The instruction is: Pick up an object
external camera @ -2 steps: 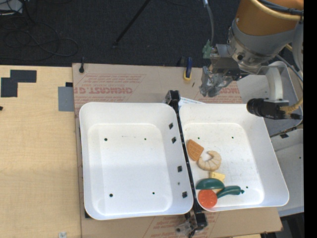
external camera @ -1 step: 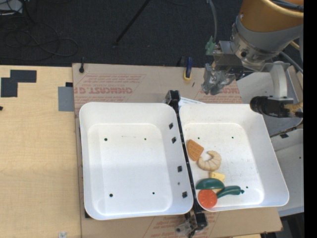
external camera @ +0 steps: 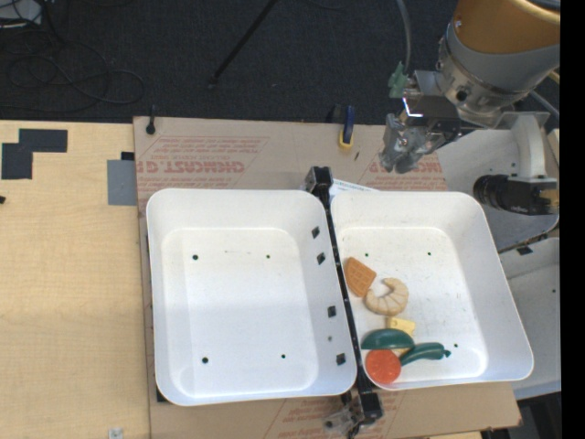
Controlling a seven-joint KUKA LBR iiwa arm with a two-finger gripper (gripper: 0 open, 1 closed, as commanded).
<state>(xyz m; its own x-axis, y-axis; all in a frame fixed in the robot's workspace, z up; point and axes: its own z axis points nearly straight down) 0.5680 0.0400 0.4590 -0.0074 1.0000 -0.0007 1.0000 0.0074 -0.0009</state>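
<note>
Tool (external camera: 402, 156): above right bin's (external camera: 475, 210) far rim; grip state unclear.
Objects: near left corner of right bin.
Look: tan cracker (external camera: 358, 274), pale curled croissant (external camera: 388, 295), green pepper (external camera: 402, 346), red disc (external camera: 383, 367).

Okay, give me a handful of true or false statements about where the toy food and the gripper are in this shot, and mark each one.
1. The toy food lies in the right bin. True.
2. The gripper sits down among the items. False: it is up beyond the right bin's far rim, apart from all of them.
3. The red round piece lies near the bin's near edge. True.
4. The croissant-shaped piece lies in the left bin. False: it is in the right bin, beside the orange wedge.
5. The green piece is next to the red round piece. True.
</note>
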